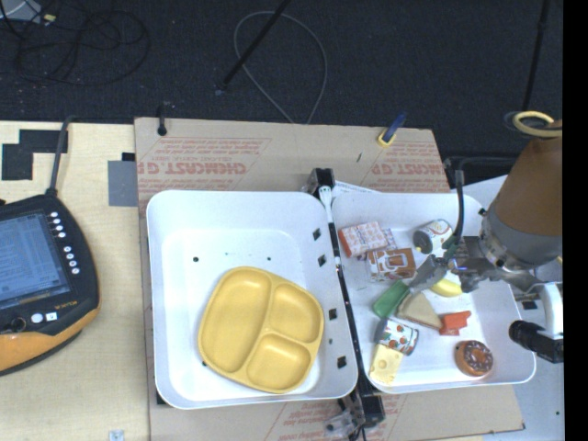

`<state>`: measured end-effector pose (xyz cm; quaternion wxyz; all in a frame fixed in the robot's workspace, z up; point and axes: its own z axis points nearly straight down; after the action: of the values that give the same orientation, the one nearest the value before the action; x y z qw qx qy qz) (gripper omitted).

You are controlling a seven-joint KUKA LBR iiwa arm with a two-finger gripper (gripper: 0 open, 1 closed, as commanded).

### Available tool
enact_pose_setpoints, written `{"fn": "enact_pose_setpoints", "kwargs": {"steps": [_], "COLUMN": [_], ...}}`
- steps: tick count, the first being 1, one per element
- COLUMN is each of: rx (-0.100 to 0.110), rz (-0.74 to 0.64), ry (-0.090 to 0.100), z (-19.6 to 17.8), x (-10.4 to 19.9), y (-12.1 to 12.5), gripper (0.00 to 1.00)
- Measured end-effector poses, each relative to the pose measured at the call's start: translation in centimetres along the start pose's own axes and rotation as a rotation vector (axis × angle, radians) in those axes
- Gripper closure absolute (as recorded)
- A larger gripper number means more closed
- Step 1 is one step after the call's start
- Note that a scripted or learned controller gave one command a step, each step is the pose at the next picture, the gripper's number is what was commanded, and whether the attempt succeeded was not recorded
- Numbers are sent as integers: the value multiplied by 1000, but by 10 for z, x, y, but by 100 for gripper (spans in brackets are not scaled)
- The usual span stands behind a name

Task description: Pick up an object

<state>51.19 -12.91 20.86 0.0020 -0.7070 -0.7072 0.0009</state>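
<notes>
On cardboard-covered bench (276,154), two white bins (175,246), dark floor (184,44) behind.

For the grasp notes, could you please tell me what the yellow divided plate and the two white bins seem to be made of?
Yellow divided plate: probably moulded plastic, matte, one even colour, rounded compartment ridges. White bins: likely thin formed plastic, smooth, slightly glossy, with rounded rims.

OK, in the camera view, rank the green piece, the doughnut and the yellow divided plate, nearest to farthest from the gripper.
From the gripper:
1. Green piece, right bin, just to its lower left.
2. Doughnut, right bin's near corner.
3. Yellow divided plate, over in the left bin.
</notes>
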Motion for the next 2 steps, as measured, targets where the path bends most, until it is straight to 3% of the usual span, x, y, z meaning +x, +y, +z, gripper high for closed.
{"fn": "enact_pose_setpoints", "kwargs": {"steps": [1,2], "rx": [-13,-24], "rz": [1,-2], "ry": [-4,-5], "z": [106,116], "x": [26,9], "y": [23,-2], "gripper": [0,0]}}
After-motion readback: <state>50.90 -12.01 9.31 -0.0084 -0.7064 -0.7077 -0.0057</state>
